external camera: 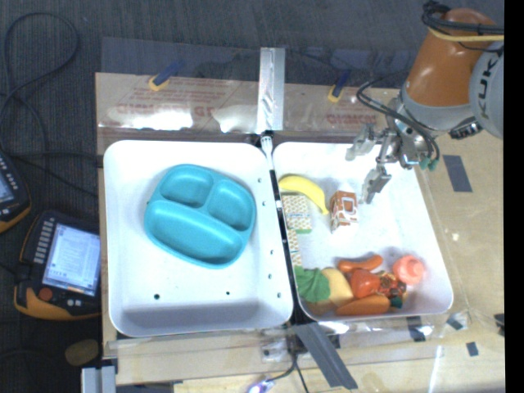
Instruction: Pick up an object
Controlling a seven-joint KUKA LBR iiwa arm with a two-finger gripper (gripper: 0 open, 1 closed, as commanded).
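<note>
My gripper (368,167) hangs over the back of the right bin (434,244), its two grey fingers spread open with nothing between them. A small red-and-white carton (344,210) stands just to the front left of it, apart from the fingers. A yellow banana (301,190) lies further left by the divider. Along the bin's front sit a green leafy toy (309,283), a yellow piece (336,285), an orange carrot (360,264), a red pepper (364,283) and a pink round toy (408,268).
A blue divided plate (201,213) lies in the left bin (123,293). A pale green-and-white packet (296,221) lies against the divider in the right bin. The orange wrist band (446,64) looms over the bin's back right corner.
</note>
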